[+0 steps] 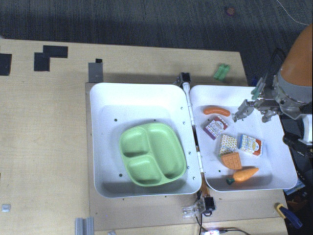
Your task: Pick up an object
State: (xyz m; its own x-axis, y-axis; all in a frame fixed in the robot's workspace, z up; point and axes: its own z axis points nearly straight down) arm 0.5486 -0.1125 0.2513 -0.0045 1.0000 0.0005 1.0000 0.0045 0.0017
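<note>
On the wooden bench (44, 146) two shallow white bins sit side by side, and the left bin (105, 106) serves as the marker for everything else. Inside it, toward its near side, lies a light green divided plate (152, 153) with three compartments, tilted a little against the bin's floor.

Just to the right of the left bin, sharing the middle divider, is the right bin (283, 146). Its contents cluster toward the middle. Nearest the divider is a small purple-and-white packet (215, 128); above it lies an orange-red sausage (216, 110). Further right from the left bin come a pale crumpled packet (228, 143), a waffle-like orange square (232, 160) touching its lower edge, and a small white carton with colored print (249, 145) just beside it. Nearest the front sits a carrot (244, 174) with its green end pointing back toward the left bin.

Beyond the bins' far edge, a small green item (221, 72) rests on the bench.

Farthest right, the gripper (254, 112) hangs over the right bin's far part, fingers spread apart, holding nothing, just right of the sausage.
</note>
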